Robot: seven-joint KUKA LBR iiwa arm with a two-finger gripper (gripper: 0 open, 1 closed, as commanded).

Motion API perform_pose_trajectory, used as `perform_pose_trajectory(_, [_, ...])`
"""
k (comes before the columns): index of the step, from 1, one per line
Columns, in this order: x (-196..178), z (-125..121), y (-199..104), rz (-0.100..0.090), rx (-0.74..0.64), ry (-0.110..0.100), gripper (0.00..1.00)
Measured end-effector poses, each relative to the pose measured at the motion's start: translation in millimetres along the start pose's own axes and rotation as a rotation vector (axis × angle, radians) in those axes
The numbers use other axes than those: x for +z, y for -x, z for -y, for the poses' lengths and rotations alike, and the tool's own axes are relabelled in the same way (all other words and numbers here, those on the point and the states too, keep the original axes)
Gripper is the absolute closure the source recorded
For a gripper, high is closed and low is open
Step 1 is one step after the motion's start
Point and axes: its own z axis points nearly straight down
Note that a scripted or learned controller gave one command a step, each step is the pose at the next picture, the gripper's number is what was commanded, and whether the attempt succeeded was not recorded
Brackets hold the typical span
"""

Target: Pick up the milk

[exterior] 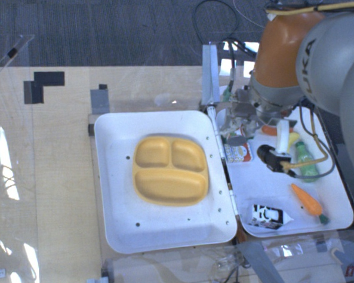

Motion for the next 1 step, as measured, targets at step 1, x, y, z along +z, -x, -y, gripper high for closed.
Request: perform_pose_trajectory(1, [-114.6,-8.2,-86.2,-0.001,-0.013,0.002,1.00])
